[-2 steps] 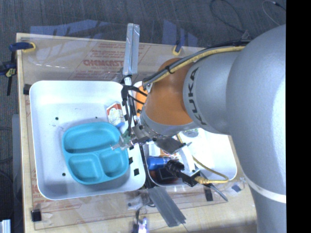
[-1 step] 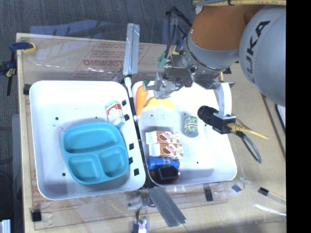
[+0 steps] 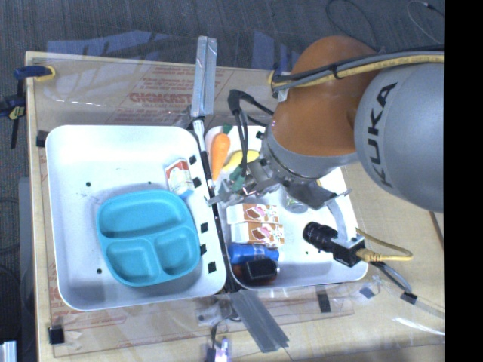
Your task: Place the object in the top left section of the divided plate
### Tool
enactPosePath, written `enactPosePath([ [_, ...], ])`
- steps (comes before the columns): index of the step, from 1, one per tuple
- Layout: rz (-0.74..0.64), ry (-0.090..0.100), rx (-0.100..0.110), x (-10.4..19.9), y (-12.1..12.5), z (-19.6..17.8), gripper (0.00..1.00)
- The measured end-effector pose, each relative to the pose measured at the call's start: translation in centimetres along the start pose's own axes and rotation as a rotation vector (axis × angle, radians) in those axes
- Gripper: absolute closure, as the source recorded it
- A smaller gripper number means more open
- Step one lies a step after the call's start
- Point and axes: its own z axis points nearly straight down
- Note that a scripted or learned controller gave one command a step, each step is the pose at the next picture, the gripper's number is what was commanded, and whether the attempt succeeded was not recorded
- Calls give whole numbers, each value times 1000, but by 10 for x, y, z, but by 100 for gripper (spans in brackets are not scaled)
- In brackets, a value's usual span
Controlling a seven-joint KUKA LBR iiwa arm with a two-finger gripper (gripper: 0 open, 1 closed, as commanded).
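The blue divided plate (image 3: 147,236) lies in the left bin (image 3: 68,202), with two smaller sections along its near side and one long section at the far side. A small red and white packet (image 3: 178,176) rests in the left bin just beyond the plate's far right corner. My gripper (image 3: 235,185) hangs low over the left part of the right bin, close to the wall between the bins. It is above a white patterned carton (image 3: 255,223) and beside an orange carrot (image 3: 219,153). The wrist hides what is under it.
In the right bin (image 3: 302,276), a yellow item (image 3: 235,158) peeks out next to the carrot, and a blue and black object (image 3: 253,261) lies at the near edge. The big grey and orange arm covers the bin's far right part.
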Motion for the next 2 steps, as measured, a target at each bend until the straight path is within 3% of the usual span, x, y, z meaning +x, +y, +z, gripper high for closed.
enactPosePath([
  [1,-329,-2,-5,-2,0,-33,100],
  [2,-384,0,0,44,14,115,100],
])
